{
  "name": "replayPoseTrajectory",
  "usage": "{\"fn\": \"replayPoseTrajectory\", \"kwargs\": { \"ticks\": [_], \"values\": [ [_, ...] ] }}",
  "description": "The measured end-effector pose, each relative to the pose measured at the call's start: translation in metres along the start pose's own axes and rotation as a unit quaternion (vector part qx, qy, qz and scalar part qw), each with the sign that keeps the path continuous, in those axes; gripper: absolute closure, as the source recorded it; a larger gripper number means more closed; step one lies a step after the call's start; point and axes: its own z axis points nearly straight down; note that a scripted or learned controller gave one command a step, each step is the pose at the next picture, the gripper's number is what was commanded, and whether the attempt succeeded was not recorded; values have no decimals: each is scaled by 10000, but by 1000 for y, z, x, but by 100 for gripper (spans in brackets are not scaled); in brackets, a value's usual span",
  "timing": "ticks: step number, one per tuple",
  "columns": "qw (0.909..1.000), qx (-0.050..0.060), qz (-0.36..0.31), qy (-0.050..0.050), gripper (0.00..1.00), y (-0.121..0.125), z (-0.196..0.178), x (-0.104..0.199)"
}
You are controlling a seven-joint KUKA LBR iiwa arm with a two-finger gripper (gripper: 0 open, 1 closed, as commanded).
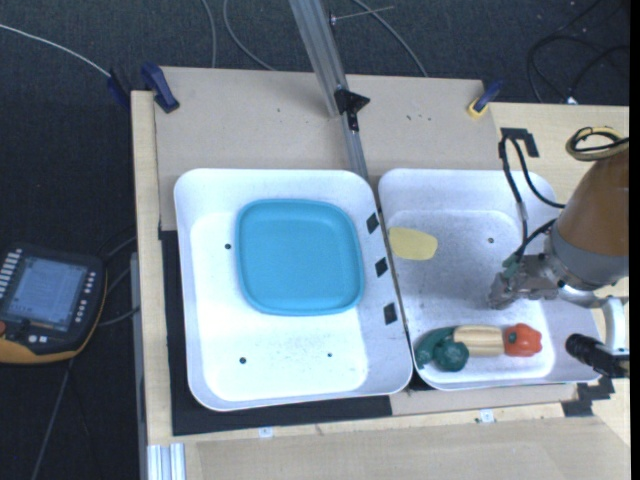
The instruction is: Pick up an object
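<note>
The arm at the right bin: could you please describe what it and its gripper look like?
The arm has a broad orange band above a grey wrist section. Black cables loop along its side. The gripper is a small grey metal assembly at the wrist's end; its fingers are too small to make out.

Lighting even and diffuse from overhead; I see only soft shadows. White bins (200, 268) read bright, near overexposed, at 6 o'clock. Dark floor (60, 118) at 9 o'clock underexposed. Slight softness overall; arm (600, 218) at 3 o'clock mildly blurred.
</note>
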Motion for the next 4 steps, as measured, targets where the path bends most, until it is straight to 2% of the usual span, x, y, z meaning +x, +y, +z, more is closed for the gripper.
{"fn": "replayPoseTrajectory", "kwargs": {
  "ticks": [2,3,4],
  "values": [
    [10000,-23,-3,-4,100,4,-121,7],
    [10000,-10,-2,-2,100,5,-152,7],
    [10000,9,-22,8,100,11,-138,60]
  ]
}}
